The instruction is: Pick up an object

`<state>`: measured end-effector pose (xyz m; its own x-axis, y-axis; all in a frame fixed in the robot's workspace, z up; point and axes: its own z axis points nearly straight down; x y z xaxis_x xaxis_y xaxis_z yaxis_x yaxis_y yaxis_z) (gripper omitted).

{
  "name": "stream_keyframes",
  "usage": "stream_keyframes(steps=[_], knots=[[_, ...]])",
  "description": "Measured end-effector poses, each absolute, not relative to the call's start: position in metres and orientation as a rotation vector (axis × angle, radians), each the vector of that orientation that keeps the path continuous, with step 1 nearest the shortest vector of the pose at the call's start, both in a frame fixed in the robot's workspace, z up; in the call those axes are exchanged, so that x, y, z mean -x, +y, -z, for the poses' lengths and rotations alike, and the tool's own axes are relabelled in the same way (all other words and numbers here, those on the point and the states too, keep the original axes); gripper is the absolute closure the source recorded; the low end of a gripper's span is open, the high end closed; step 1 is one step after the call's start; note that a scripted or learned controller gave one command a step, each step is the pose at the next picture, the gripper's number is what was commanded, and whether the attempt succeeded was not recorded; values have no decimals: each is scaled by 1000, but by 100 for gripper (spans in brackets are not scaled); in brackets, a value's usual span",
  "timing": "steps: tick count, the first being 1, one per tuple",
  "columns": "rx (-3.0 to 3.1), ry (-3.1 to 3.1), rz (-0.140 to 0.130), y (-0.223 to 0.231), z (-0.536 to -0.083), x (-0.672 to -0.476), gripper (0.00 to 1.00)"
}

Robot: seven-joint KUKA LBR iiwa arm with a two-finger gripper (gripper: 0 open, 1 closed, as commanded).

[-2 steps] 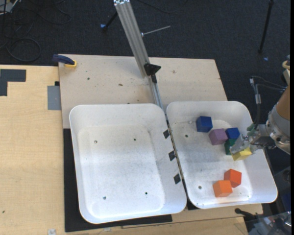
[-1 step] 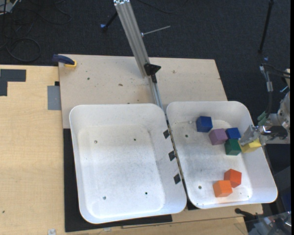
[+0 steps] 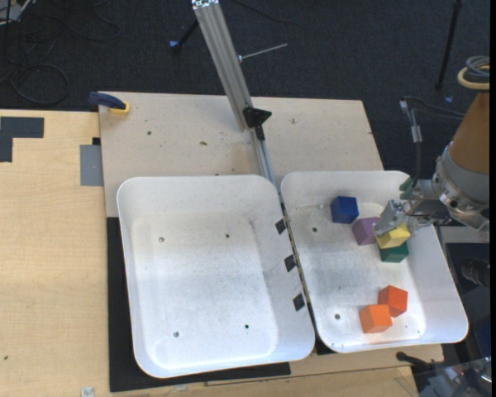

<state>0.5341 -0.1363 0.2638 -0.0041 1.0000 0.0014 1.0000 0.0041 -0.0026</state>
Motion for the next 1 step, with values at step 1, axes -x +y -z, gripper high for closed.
stream_keyframes(steps=[1], knots=[[2214,-2224,0,-88,-268,-553,100]])
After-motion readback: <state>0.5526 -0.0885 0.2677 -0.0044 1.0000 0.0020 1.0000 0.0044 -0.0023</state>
